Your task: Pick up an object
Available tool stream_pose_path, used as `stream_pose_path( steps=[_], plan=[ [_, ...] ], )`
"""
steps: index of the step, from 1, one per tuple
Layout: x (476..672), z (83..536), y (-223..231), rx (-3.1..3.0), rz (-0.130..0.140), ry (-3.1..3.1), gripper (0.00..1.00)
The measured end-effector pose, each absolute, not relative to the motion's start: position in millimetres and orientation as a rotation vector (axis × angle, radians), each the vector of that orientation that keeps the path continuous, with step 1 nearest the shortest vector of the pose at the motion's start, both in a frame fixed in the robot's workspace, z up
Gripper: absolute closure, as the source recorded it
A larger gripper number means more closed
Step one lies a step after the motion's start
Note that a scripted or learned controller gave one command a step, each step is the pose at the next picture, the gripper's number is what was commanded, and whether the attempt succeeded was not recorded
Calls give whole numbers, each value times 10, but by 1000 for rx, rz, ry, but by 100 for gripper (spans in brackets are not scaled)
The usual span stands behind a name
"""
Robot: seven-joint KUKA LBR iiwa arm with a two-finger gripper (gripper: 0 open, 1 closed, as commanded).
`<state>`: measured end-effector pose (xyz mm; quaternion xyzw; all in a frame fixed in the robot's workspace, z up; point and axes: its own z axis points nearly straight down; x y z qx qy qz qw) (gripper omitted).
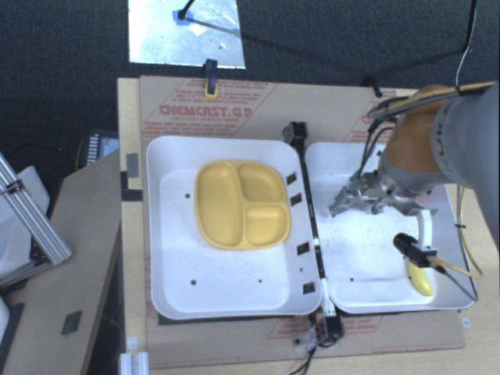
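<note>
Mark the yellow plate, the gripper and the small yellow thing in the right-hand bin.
yellow plate [226,205], camera view, large left compartment.
gripper [337,207], camera view, its tip.
small yellow thing [422,282], camera view, its middle.

A yellow three-compartment plate [241,204] lies in the middle of the bin on the view's left [168,287], while the gripper [340,205] hangs low over the other bin [355,287], apart from a small yellow object [422,282] near that bin's front right corner.
</note>
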<state>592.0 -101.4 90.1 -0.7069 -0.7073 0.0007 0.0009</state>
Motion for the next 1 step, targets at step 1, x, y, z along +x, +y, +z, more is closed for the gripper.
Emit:
stream_pose_path(
  steps=[1],
  plan=[
    [5937,1040,-1020,-2224,-3,-2223,100]
  ],
)
